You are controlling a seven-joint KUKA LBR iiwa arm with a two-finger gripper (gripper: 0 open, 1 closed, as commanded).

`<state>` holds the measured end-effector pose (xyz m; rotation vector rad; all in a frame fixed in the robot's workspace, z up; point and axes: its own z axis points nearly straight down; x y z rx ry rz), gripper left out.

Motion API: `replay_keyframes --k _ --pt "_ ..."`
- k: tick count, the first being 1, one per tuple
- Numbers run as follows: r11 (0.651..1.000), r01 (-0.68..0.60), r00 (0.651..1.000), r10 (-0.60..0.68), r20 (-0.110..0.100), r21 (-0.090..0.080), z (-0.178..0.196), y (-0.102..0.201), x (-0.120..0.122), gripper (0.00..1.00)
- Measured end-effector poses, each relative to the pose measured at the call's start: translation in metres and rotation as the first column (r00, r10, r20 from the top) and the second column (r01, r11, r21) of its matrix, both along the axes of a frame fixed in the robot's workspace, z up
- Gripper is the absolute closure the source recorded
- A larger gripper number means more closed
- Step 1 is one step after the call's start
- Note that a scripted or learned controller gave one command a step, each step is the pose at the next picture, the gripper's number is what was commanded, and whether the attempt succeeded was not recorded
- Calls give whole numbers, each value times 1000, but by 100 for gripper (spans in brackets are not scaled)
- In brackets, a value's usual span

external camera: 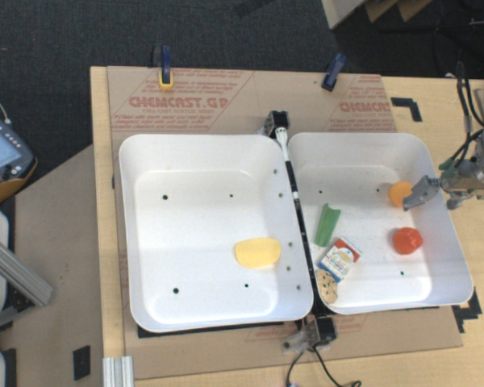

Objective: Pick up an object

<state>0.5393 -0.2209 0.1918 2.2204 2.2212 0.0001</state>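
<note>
Gripper (415, 195) sat beside orange ball (399, 192) near right bin's (371, 143) right edge — jaw state unclear; ball could roll off.

**Colours on the Two Bins**

Both bins were plain white, the left bin (145, 216) dotted with small dark holes. A pale yellow piece (257, 253) lay in it toward 5 o'clock. The right bin (363, 156) held a green block (328, 225), an orange ball (399, 193), a red ball (406, 240) and a blue-and-white packet (339, 259) printed with biscuits. The surface (226, 95) was tan with red lettering. The tool (423, 190) was grey.
</note>
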Motion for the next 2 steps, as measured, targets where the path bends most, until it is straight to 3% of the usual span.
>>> replay_keyframes --k 1,2 --pt "1000 -1 1000 1 3 -2 11 0 1 100" --pt "1000 -1 1000 1 13 -4 146 23 -61 100"
